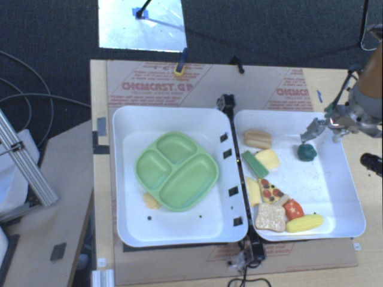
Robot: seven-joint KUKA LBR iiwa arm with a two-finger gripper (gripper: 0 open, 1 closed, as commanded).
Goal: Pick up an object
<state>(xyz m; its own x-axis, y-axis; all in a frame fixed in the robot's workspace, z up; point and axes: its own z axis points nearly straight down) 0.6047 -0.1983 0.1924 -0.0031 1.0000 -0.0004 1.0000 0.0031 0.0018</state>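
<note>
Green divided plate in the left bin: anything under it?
A yellowish piece pokes out from under the green plate's lower-left edge. How far it extends beneath, or what else lies there, is covered.

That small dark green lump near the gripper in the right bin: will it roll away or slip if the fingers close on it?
The small dark green rounded lump looks compact and blunt, so a nudge would probably roll it. It sits alone on the white right bin's smooth floor, so it may skid. The gripper looks open beside it.

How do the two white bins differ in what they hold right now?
The left bin holds a green divided plate with a small yellow piece at its edge; the right bin holds many small toy foods, such as a teal lump and a yellow corn. The gripper is over the right bin, not the left. Both are shallow and white.
</note>
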